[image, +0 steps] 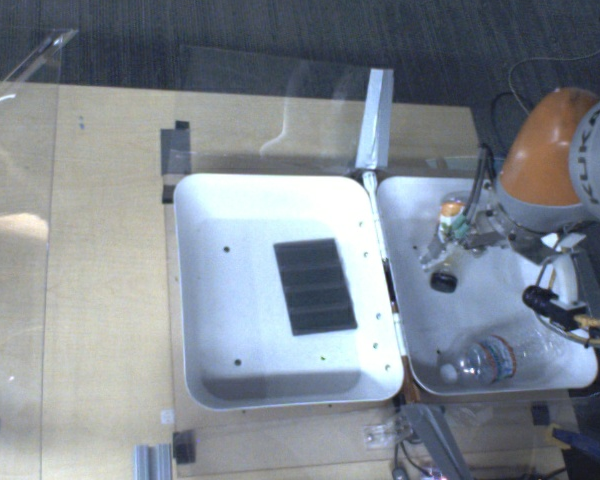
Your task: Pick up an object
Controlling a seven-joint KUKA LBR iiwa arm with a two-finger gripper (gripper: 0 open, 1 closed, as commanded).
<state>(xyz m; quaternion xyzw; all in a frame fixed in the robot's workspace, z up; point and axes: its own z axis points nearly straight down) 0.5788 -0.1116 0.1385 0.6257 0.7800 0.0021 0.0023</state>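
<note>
Camera view: the arm (555,163) reaches into the right bin (420,208). Its end effector (442,260) hangs low near that bin's left wall; its opening cannot be told. A clear plastic bottle (492,359) lies by the bin's front wall, apart from the end effector.

Your arm (565,163): one unit, grey with orange band, entering from the right, wrist angled down and leftward. Your gripper (442,260): at the arm's lower-left end, tips pointing down-left, cabling looped behind it.
</note>
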